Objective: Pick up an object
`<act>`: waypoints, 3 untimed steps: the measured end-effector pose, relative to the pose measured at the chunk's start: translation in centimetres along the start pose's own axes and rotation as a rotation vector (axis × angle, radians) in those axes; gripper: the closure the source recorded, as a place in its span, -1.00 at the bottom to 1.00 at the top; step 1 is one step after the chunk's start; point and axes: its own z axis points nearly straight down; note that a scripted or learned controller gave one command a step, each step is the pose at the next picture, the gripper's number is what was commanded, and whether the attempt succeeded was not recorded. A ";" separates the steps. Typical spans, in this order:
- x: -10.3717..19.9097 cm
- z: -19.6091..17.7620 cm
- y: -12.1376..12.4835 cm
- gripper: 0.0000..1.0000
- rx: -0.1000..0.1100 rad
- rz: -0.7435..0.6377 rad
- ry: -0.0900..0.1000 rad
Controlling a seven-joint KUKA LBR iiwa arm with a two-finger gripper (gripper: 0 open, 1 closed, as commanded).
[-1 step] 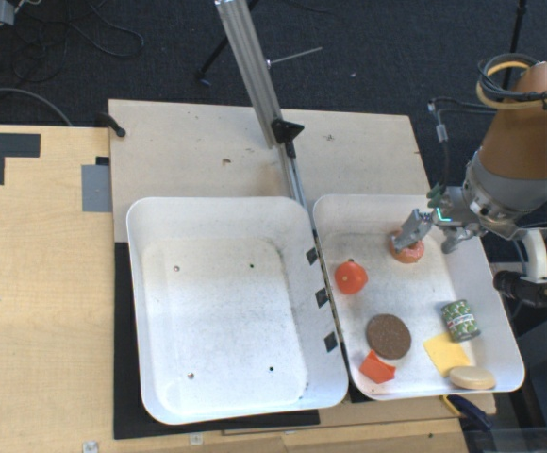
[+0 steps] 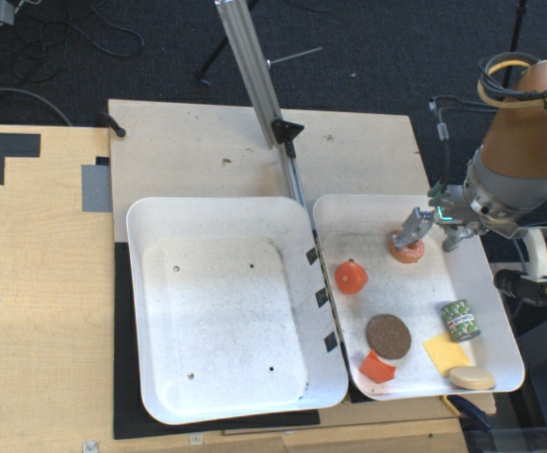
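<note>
The arm's gripper, jaws spread wide, hangs by a salmon-coloured object in the right bin, nothing lifted yet

Hidden and cut-off parts at the right-hand bin

The arm runs out past the right edge, so its upper links are cut off. The gripper overlaps the top of a small salmon-pink object, whose kind is too small to tell. The label on the green can is unreadable. The dark cables on the floor are cut by the top edge.
</note>
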 end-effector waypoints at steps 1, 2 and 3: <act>0.2 6.4 -0.4 -1.00 0.007 0.000 0.001; 1.2 11.9 -1.0 -1.00 0.006 0.004 0.002; 1.0 13.6 -0.9 -1.00 -0.003 0.005 -0.004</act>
